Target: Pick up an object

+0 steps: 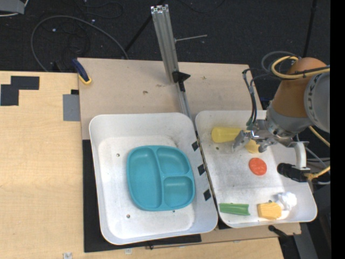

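Hand (245,139) low in right bin (237,198), can't tell its state. Yellow piece (224,134) touching its left side, orange ball (257,167) just below. Risk: it shoves the yellow piece aside or closes between both, grabbing nothing.

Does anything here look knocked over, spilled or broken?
Nothing stands out. The teal divided plate lies flat in the left bin, and the small toys sit loosely in the right bin near the hand.

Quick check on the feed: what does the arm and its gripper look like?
The arm is grey with an orange band above the wrist. Yellow and black cables loop around it. The gripper is small, metallic silver-grey.
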`<action>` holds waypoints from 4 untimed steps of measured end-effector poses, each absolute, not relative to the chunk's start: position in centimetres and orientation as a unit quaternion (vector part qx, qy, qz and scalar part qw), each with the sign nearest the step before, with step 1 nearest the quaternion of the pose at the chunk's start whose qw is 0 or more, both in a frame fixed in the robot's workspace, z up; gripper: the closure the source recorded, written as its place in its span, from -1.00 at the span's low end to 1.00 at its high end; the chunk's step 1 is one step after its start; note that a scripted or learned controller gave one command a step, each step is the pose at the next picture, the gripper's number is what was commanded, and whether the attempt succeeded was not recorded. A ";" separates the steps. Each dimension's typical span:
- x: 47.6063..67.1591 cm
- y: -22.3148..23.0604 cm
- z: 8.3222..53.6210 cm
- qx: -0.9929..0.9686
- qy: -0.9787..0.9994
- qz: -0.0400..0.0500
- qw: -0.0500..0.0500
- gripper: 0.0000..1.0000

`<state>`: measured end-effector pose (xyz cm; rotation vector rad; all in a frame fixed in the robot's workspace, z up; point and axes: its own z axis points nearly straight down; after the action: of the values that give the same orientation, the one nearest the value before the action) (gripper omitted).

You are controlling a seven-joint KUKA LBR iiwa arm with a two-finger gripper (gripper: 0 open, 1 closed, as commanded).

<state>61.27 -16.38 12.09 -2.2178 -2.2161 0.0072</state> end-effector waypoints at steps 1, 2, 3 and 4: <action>61.3 -16.5 13.5 -0.708 -0.706 0.001 0.001 1.00; 61.9 -16.4 19.7 -0.707 -0.707 -0.001 -0.001 1.00; 62.4 -16.2 25.9 -0.706 -0.708 -0.001 -0.002 1.00; 62.5 -16.3 30.3 -0.706 -0.708 -0.001 -0.001 1.00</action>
<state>62.50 -16.27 30.25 -2.2212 -2.2259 -0.0024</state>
